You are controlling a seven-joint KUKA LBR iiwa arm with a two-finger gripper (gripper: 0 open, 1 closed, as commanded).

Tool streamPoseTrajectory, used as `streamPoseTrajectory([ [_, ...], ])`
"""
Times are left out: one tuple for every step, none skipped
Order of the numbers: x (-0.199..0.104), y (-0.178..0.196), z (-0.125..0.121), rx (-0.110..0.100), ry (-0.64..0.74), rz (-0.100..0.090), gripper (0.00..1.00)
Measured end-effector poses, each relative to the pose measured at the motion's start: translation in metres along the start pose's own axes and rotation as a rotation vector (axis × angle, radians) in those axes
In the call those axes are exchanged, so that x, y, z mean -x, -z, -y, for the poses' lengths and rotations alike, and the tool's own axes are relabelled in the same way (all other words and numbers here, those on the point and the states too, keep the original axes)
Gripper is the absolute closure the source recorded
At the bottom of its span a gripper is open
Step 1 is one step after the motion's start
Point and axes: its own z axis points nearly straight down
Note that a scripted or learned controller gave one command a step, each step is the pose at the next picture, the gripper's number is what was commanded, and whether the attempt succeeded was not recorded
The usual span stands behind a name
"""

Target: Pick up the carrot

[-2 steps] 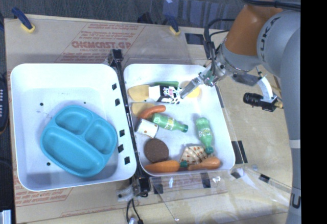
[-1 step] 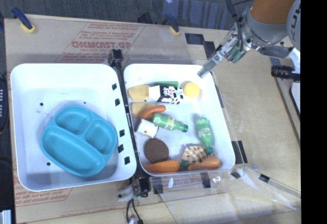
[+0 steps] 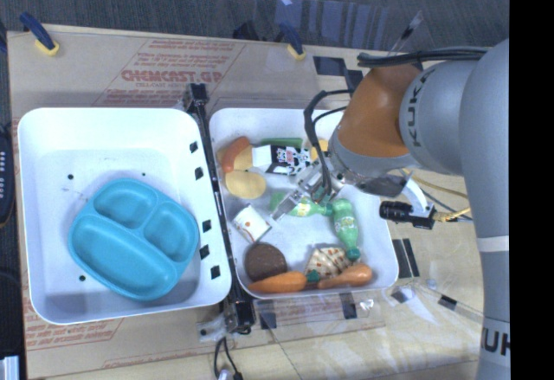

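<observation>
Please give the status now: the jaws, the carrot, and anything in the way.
Gripper low in right bin, jaw state unclear. Carrot lies at bin's near wall, apart from gripper. Brown round item and shell-like item crowd it.

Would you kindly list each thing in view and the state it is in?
Gripper: low over the right white bin, above its middle.
Orange carrot: lying flat at the right bin's near wall, untouched.
Green plastic bottle: lying on its side.
Blue divided plastic tray: flat in the left white bin.
Brown round toy: resting beside the carrot.
</observation>
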Motion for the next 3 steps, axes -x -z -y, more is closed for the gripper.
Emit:
streamPoseTrajectory([
  [0.073, 0.089, -0.021, 0.006, -0.105, 0.02, 0.0],
  [0.009, 0.036, -0.044, 0.0, -0.062, 0.004, 0.0],
  [0.013, 0.011, -0.105, 0.007, -0.164, 0.016, 0.0],
])
